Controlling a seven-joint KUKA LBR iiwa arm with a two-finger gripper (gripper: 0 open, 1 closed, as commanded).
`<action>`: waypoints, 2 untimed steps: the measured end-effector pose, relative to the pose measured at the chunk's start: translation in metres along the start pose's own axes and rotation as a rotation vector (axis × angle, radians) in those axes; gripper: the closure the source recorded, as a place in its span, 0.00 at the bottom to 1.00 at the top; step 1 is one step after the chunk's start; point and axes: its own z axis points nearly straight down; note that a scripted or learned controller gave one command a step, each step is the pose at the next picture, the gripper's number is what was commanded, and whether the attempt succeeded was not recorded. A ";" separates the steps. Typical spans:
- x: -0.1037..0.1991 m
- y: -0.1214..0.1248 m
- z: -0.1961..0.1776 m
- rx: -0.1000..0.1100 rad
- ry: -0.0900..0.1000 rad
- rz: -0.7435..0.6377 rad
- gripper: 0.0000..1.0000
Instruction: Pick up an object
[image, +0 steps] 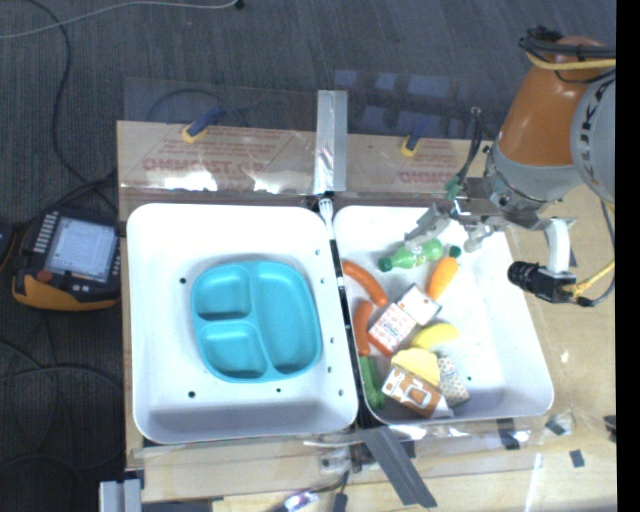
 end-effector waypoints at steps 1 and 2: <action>-0.063 -0.021 0.065 0.001 -0.003 0.074 0.00; -0.076 0.000 0.156 -0.012 -0.006 0.123 0.00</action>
